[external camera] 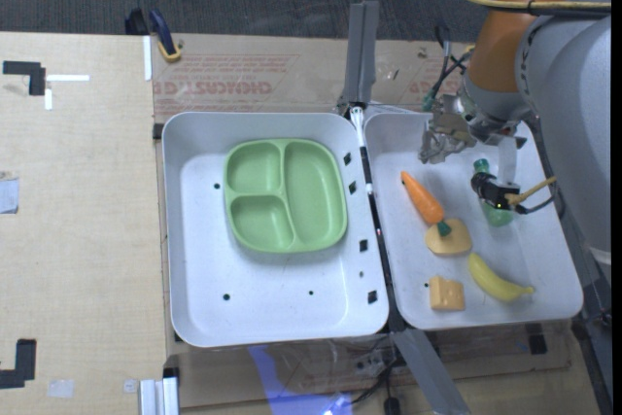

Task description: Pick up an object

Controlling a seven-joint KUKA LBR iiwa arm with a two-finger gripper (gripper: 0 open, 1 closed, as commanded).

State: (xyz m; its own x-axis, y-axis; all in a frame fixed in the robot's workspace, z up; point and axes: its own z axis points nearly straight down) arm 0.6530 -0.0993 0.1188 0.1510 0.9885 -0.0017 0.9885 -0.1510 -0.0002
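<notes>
Fingers point(439, 149) hung above the right bin point(554, 301); their state I couldn't tell. Nearby, the carrot point(422, 197) lay diagonally, green tip pointing toward the bin's near-right.

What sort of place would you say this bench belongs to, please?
Probably a robotics lab grasping station: a grey arm reaches over two white bins, toy food such as a carrot and banana serves as props, and cardboard lines the bench.

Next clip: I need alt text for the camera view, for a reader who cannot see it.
The grey arm's claw hangs over the far end of the right bin, above a carrot, a tan round piece, a banana and a cheese wedge. The left bin holds a green divided plate.
</notes>
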